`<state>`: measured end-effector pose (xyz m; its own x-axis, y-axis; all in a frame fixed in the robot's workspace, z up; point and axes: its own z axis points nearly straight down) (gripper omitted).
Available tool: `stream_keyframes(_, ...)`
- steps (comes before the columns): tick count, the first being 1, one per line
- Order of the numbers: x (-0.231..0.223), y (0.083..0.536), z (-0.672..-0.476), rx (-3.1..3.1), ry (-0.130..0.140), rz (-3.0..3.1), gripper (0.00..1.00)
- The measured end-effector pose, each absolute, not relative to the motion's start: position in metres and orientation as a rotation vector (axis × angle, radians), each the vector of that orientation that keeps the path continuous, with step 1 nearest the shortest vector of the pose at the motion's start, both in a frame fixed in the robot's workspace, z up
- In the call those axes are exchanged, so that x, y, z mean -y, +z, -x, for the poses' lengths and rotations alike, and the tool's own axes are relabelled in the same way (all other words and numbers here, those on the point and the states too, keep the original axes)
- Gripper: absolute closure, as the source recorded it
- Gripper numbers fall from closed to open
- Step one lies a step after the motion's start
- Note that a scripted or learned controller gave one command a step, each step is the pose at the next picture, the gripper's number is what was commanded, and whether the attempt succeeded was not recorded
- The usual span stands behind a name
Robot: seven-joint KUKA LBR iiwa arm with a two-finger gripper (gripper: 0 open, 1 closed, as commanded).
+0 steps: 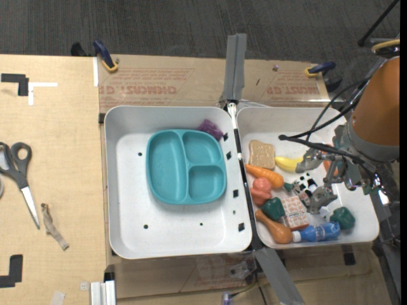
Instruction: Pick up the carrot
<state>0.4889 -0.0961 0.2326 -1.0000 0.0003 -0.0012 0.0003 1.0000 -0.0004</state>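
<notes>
Since the right bin [362, 237] is so crowded, a wrong grab looks like the main risk: arm [381, 107] hangs over its right half, with the jaws [321, 192] low among the toys, well short of the carrot [265, 175]. Can't tell from here if the jaws are open or shut; nothing visibly held between them. Carrot lies at the bin's left side, just below the toast [261, 154] and touching the pink ball [261, 187]. A descent there could nudge either one, or pinch the ball instead. Its long axis runs left-right, tilted slightly down to the right, thick end right, narrow end toward the divider.
</notes>
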Motion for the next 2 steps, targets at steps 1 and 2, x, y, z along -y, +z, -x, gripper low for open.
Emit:
stream_keyframes(1, 0.054, 0.192, -0.508, -3.138, 0.000, -0.124, 0.00)
stream_keyframes(2, 0.092, 0.142, -0.516, -3.133, 0.000, -0.236, 0.00)
